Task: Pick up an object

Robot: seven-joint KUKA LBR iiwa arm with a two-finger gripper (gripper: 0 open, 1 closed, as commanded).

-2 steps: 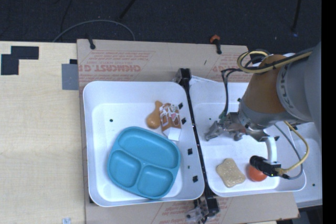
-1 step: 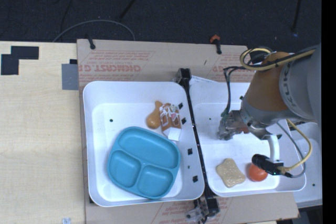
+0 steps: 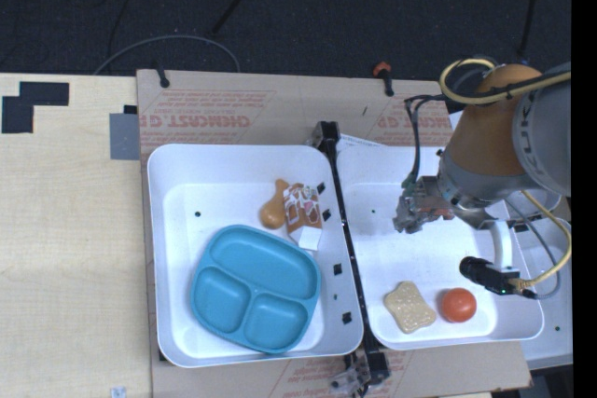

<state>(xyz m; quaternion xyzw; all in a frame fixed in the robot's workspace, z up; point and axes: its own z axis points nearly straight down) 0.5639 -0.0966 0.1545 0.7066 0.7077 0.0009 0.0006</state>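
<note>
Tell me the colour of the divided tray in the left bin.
Light blue. The tray shows plainly in the camera view.

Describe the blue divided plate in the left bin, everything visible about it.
The blue divided plate is a light blue, rounded-rectangle tray that looks like smooth plastic, with three compartments: one wide section along its upper side and two smaller ones below. All three look bare. It lies flat, right side up, turned at a slant on the floor of the left bin, filling the lower part. Its upper right corner sits close to a small packaged item; contact is unclear.
</note>
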